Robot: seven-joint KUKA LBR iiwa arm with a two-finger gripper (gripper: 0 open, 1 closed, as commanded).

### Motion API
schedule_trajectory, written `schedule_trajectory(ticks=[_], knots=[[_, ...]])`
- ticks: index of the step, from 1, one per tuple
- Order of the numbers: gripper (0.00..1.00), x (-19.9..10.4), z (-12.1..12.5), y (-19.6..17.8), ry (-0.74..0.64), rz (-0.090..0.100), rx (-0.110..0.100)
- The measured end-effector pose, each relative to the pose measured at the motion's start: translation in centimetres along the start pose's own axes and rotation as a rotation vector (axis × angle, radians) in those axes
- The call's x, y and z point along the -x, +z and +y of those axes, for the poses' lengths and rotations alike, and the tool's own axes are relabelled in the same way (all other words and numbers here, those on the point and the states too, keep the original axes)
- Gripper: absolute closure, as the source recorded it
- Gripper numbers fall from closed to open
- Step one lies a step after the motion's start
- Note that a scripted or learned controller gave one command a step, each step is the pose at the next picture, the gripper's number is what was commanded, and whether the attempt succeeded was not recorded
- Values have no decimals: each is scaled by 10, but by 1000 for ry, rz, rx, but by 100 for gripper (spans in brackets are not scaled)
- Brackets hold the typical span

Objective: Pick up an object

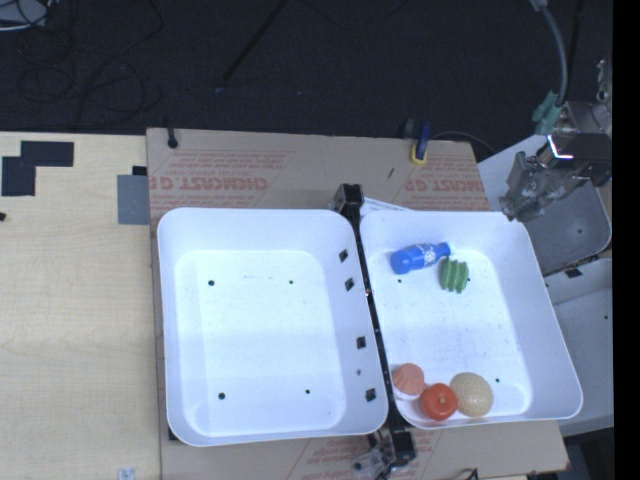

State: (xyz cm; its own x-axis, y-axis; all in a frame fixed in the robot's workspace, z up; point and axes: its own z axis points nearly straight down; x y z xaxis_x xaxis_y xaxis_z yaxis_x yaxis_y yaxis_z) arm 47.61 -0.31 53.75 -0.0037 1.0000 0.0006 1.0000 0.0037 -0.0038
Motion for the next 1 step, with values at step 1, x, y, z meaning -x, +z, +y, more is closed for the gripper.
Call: schedule_trajectory(ticks=[1], knots=[[100,-34,0,0,0,0,0]])
